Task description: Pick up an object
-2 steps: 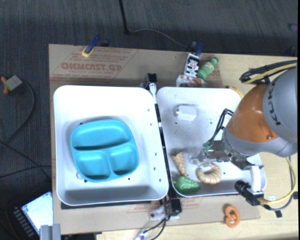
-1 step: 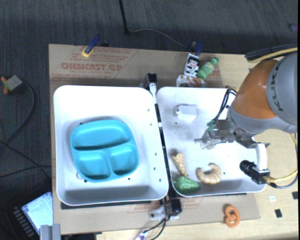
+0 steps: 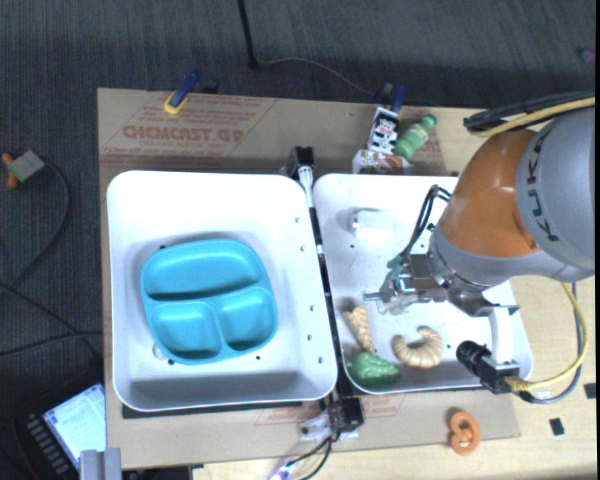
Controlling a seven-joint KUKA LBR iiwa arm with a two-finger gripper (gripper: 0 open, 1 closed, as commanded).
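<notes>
Sitting side by side on a brown cardboard-covered bench (image 3: pixel 180 133) are two shallow white plastic bins, one at centre left and one at centre right of the frame. The left bin (image 3: pixel 130 198) holds a single thing — a turquoise plastic meal tray (image 3: pixel 208 300) with one long compartment across its top and two smaller ones below, lying flat in the bin's middle. The right bin (image 3: pixel 335 198) holds several small things along its lower edge: a tan twisted pastry-like toy (image 3: pixel 360 326) near the lower left, a green leafy toy (image 3: pixel 372 371) in the lower left corner just under it, and a beige ridged crescent-shaped toy (image 3: pixel 419 348) to their right, near but apart from the green one. A pale, whitish object (image 3: pixel 370 223) lies in the bin's upper part, too faint to identify. The grey arm with its orange band (image 3: pixel 495 208) reaches in from the right, and its two-finger gripper (image 3: pixel 398 290) hangs over the middle of the right bin, above the crescent toy and to the right of the twisted one; whether its claw is apart or together cannot be told, and nothing is visibly between it. Beyond the bins — at the upper right of the bench — stands a small green and white figure (image 3: pixel 405 140), and an orange ring (image 3: pixel 464 430) lies on the bench at the lower right.
</notes>
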